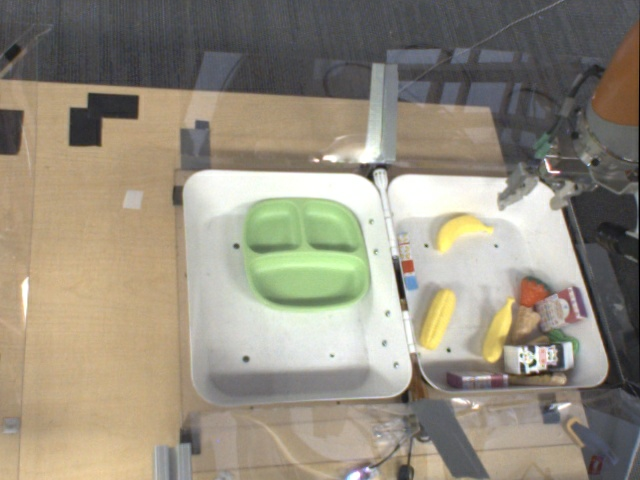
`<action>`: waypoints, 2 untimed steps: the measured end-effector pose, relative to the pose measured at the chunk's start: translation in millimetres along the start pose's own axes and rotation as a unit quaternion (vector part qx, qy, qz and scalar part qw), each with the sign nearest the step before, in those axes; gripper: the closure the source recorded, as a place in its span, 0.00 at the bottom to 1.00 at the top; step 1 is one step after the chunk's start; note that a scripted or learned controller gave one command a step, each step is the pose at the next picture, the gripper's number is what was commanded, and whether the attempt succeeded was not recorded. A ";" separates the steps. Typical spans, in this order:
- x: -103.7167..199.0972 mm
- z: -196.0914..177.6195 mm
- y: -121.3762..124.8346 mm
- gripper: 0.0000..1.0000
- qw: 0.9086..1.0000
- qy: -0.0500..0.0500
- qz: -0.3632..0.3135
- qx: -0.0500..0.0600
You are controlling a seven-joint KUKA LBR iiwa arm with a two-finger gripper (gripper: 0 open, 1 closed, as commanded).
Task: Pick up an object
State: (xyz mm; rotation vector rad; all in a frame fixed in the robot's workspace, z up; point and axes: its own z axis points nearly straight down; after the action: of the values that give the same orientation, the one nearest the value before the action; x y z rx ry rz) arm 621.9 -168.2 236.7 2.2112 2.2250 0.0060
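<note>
With its fingers spread and holding nothing, the gripper [535,185] hovers at the banana's [464,231] two o'clock, so a straight descent risks missing it.

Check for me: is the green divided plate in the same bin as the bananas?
No, the green plate lies in the left bin; the bananas lie in the right bin.

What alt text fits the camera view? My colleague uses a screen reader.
The gripper hovers open over the right bin's far right corner, holding nothing. That bin holds a banana, a corn cob and other small items; the left bin holds a green tray.
</note>
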 end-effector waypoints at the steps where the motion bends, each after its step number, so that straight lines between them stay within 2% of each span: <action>1: 71.2 139.5 -17.9 0.00 0.999 0.001 -0.034 0.000; 2: 78.6 144.4 -79.5 0.00 1.000 0.000 -0.022 -0.006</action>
State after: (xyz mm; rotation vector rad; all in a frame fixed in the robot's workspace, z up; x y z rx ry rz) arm 542.8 -90.2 91.8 2.1563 2.2675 0.0184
